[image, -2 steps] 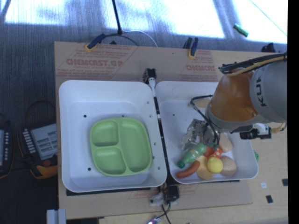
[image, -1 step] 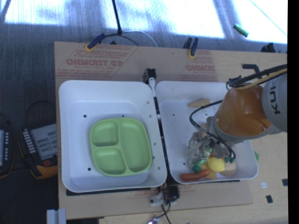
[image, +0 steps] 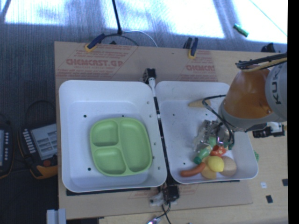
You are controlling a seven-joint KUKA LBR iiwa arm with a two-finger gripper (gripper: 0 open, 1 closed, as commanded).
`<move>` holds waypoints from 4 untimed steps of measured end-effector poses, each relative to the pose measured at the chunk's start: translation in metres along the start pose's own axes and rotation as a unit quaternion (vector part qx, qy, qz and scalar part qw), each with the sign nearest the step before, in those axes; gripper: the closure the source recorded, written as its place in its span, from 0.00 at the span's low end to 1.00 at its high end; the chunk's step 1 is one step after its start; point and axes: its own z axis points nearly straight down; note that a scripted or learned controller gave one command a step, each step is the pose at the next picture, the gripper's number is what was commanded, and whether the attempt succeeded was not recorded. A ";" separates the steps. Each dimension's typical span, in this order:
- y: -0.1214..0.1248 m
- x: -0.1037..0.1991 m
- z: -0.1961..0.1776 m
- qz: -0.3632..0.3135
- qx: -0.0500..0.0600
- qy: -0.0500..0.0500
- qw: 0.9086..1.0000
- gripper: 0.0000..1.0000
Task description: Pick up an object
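While the end effector [image: 211, 133] is lowered over the toy food pile [image: 212, 161] at the lower right of the right bin [image: 180, 125], its opening cannot be told (metal blurs into clutter). One item, perhaps the yellow lemon [image: 216, 164], should be centred before closing.

Two shallow white bins sit side by side on a brown surface [image: 93, 62]. The left bin [image: 74, 101] contains a green divided plate [image: 120, 146] with three compartments, lying flat. The right bin [image: 180, 106] contains a cluster of toy food at its near right corner: a yellow lemon [image: 215, 164], an orange carrot [image: 192, 171], a red piece [image: 218, 150], a green piece [image: 202, 154] and a tan round piece [image: 229, 167], touching or overlapping. The gripper [image: 211, 133] is lowered over this cluster, directly above the green and red pieces. The arm's orange band [image: 247, 94] stands above the bin's right side.
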 end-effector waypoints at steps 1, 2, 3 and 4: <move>0.034 0.042 -0.076 0.074 0.000 0.000 0.997 1.00; 0.046 0.062 -0.076 0.151 0.001 0.001 0.989 1.00; 0.090 0.077 -0.075 0.170 0.000 0.001 0.986 1.00; 0.017 0.013 0.018 0.093 -0.002 -0.003 0.996 1.00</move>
